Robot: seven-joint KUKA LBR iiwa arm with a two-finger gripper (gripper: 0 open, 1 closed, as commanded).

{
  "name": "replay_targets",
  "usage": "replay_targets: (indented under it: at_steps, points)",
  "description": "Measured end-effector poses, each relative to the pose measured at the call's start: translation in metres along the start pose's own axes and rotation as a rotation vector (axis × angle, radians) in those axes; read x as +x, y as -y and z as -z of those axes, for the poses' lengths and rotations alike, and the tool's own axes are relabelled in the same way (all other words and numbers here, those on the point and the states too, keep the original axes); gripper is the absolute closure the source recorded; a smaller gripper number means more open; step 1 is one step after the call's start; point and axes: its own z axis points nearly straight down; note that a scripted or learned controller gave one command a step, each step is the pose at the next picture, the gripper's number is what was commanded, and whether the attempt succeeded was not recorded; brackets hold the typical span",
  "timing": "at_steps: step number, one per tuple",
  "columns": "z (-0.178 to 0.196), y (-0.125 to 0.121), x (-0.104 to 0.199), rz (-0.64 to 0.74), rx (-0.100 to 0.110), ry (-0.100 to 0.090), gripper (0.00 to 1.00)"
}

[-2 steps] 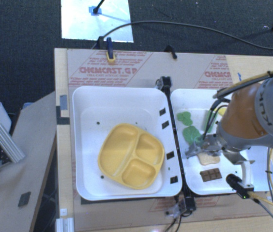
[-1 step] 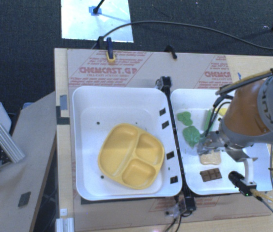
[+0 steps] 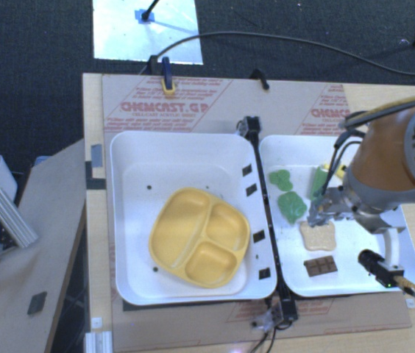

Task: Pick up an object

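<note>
Chocolate bar [image 3: 320,266] sits at the bin's front. Gripper [image 3: 315,220] touches the toast slice's [image 3: 318,236] top edge; can't tell its grip.

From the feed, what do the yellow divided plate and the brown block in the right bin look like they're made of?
The yellow divided plate looks like molded plastic: one even color, rounded compartment ridges, a soft satin sheen. The brown block looks like a toy chocolate bar, probably plastic or rubber: flat, dark, matte, with a scored grid of squares. It is too small here to tell hard from soft.
</note>
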Motion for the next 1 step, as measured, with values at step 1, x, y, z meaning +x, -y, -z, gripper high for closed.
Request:
replay_targets:
  at_steps: [1]
  points:
    - [0.0524,0.0078,-0.0016,0.0,-0.001,0.0,1.0]
